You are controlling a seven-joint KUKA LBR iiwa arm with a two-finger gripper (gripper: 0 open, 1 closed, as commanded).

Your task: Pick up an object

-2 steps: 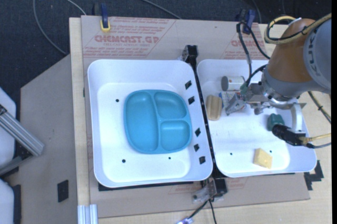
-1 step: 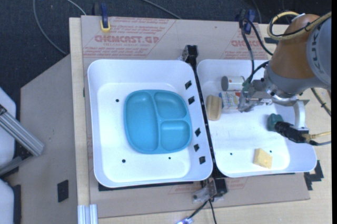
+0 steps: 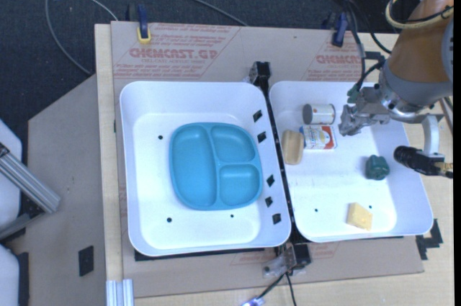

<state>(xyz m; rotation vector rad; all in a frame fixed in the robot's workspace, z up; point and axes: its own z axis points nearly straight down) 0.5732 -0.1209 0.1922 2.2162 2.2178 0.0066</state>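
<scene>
Gripper (image 3: 351,122) low in right bin (image 3: 410,222), beside small can (image 3: 319,113) and red-white carton (image 3: 318,137); jaw state unreadable. Tan block (image 3: 292,147), green lump (image 3: 377,168), yellow wedge (image 3: 359,216) scattered, reachable. Blue divided plate (image 3: 215,165) in left bin (image 3: 144,153).

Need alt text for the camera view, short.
Robot arm's gripper hovers over the right bin, near a small can and a carton; a tan block, green lump and yellow wedge lie around. Left bin holds a blue divided plate.
</scene>
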